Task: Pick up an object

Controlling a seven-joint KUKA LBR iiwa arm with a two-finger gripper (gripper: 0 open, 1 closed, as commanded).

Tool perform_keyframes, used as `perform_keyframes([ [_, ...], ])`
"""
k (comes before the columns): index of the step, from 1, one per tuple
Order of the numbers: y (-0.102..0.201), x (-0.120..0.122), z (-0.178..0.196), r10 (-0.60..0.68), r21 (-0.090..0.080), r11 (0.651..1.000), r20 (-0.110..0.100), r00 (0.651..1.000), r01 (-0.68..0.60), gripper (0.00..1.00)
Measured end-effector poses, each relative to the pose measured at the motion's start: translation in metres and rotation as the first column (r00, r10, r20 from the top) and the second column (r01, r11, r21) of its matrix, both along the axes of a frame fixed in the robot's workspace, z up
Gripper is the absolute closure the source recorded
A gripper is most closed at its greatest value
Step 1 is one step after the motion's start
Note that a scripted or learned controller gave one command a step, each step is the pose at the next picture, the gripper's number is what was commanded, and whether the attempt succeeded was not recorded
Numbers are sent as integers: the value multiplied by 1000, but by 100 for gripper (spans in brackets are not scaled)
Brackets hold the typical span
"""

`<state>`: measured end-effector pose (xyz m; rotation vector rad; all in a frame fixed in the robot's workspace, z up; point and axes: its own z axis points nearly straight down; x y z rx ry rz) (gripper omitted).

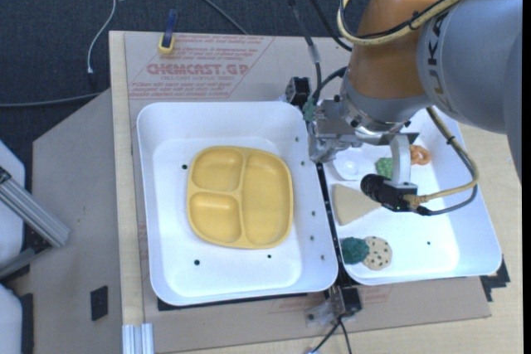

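Note:
In the right bin (pixel 465 253) lie a beige wedge (pixel 352 204), a chocolate-chip cookie (pixel 378 253) with a dark green piece (pixel 353 247) beside it, a small green piece (pixel 384 166) and an orange ring-shaped piece (pixel 419 154). A white round item (pixel 347 169) rests near the bin's left wall. My gripper (pixel 322 147) hangs over the upper left corner of the right bin, just above the white item and close to the divide between the bins. I see nothing held in it. The arm hides the bin's far part.
The left bin (pixel 158 178) holds a yellow plate (pixel 241 196) with three compartments. A black cable fitting (pixel 388 192) on the arm hangs over the wedge's right end. A cardboard sheet (pixel 199 66) lies behind the bins, with a blue and yellow clip (pixel 168 36) on it.

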<state>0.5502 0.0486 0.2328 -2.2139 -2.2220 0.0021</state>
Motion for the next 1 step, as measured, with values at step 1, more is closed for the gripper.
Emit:
perform_keyframes([
  [1, 37, -28, -14, -1, -1, 1000, -1, 1000, 1, 100],
])
